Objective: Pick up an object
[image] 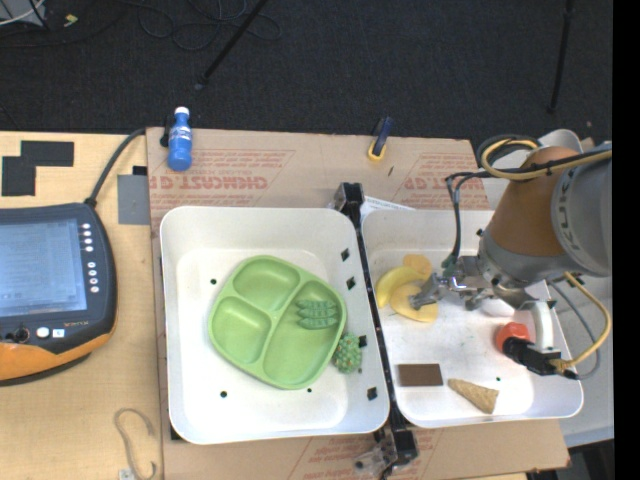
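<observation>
Arm reaches in from the right. Claw (433, 292) is low in the right white bin (458, 343), against the right edge of the yellow curved plastic banana (402, 290). Released or clenched: cannot tell. Banana lies at the bin's upper left.

Same bin: brown flat rectangular block (420, 375), tan wedge (473, 395), small red object (511, 334).

Left white bin (190, 368): green divided plastic plate (250, 328).

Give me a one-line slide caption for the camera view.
Gripper beside the yellow banana-shaped toy in the right white bin; green divided plastic plate lies in the left white bin.
</observation>
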